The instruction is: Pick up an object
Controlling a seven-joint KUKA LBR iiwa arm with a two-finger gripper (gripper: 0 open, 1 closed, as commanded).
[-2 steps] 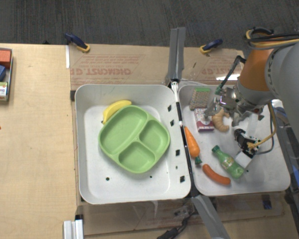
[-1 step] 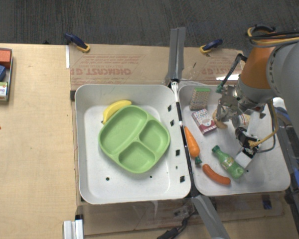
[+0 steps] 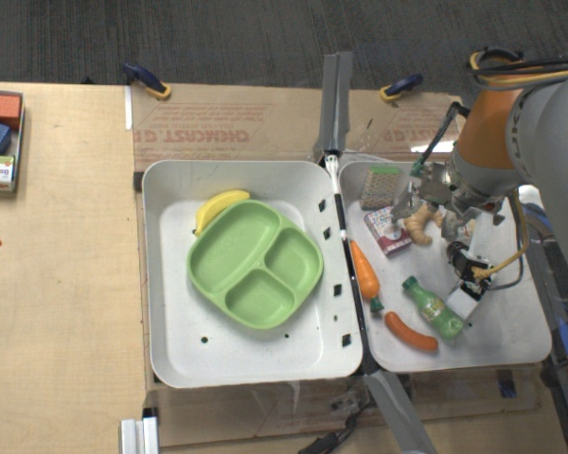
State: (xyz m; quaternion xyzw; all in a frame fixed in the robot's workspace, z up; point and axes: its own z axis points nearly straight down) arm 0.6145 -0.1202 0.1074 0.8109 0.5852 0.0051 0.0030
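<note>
- At the far left of the counter (image 3: 66,282), one box (image 3: 0,140) holding blue and red blocks was seen; its label could not be read.
- Two blue-and-yellow clamps (image 3: 147,79) were fixed along the back edge, one on each side.
- Mirrored lettering was printed on the cardboard sheet (image 3: 218,126) behind the bins; it was too faint to be read with certainty.
- In the left bin (image 3: 161,282), one green divided plate (image 3: 256,264) with three compartments was laid partly over one yellow banana (image 3: 218,205).
- In the right bin (image 3: 511,339) were counted one carrot (image 3: 363,270), one red sausage (image 3: 412,332), one green bottle (image 3: 433,308), one pink packet (image 3: 386,230) and one green-topped box (image 3: 381,186); no print on them was legible.
- The hand (image 3: 434,206) was lowered beside a tan ginger-like piece (image 3: 419,224); whether it was apart or together cannot be told.
</note>
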